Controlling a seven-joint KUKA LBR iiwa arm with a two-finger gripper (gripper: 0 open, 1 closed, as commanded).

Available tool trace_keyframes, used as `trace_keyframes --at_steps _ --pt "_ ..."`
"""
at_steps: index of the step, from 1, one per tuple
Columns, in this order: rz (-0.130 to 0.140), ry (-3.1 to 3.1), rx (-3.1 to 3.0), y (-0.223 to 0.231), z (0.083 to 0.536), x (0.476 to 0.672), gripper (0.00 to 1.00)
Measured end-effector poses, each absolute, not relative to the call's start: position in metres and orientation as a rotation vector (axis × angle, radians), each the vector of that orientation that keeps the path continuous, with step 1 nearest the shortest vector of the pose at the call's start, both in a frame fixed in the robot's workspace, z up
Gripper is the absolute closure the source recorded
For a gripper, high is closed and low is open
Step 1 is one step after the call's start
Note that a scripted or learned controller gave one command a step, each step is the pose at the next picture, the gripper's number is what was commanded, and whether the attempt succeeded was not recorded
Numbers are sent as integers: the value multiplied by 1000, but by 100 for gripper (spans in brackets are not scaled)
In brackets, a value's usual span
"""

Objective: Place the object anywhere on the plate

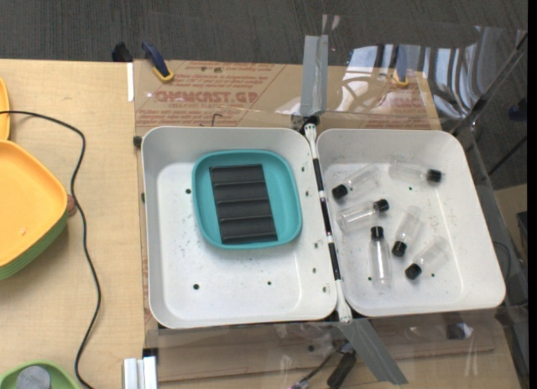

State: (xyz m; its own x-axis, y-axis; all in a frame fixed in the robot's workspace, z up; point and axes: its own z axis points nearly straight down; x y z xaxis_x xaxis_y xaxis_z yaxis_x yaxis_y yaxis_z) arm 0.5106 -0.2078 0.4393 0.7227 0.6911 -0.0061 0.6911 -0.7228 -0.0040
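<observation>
Honestly can't tell you anything about the arm's look from this angle: colours, cables, screws and markings are all a no-go for me.

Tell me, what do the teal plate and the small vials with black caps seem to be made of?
The teal plate looks like moulded plastic, matte to slightly glossy: even colour, rounded rim; its dark ribbed centre may be rubber or plastic. The vials seem clear glass or plastic, since the white bin shows through them; which one, I cannot tell. Their caps look like black plastic.
</observation>
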Motion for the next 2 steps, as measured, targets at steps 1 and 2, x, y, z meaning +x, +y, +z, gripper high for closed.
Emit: trace_keyframes --at_steps 1,2 --pt "11 -958 -2990 -216 440 489 0" --pt "12 -741 -3052 -222 439 479 0"
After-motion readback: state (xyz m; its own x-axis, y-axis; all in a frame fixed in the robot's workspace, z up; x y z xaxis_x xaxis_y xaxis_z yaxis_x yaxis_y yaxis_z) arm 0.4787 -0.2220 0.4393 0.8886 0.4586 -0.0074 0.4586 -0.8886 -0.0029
